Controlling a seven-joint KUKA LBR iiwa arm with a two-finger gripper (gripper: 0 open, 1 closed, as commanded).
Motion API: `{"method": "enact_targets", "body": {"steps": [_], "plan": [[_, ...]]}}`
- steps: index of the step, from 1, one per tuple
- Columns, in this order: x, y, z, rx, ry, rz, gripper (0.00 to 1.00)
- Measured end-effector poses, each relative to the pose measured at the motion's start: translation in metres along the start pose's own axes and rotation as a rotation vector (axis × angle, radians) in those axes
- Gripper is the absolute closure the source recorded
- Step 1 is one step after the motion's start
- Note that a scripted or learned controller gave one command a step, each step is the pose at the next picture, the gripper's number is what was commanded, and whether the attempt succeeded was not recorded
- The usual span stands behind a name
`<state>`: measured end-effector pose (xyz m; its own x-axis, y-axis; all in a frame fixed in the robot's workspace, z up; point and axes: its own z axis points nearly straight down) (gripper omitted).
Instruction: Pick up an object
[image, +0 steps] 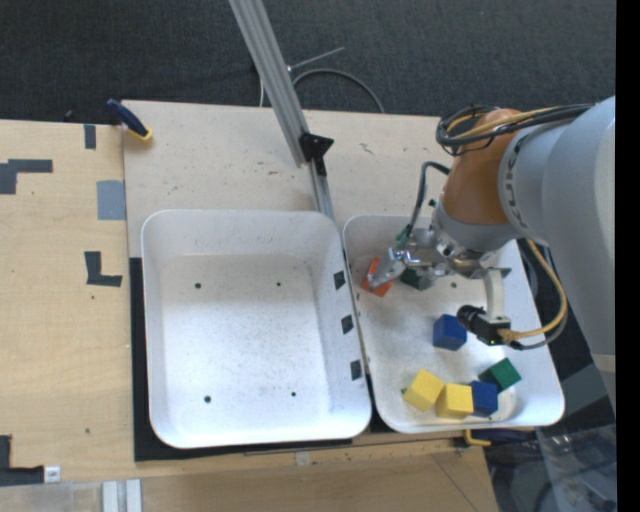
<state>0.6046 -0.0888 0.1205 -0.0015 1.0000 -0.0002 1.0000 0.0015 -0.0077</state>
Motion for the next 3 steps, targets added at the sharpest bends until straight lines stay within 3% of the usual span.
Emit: {"method": "enact_targets", "body": {"steps": [1, 2, 3], "plan": [[0.001, -0.001, 0.031, -0.002, 0.0, 0.0, 0.0], [0.002, 0.0, 0.019, -0.004, 0.001, -0.001, 1.0], [-0.003, -0.005, -0.041, -0.012, 0.0, 0.001, 1.0]]}}
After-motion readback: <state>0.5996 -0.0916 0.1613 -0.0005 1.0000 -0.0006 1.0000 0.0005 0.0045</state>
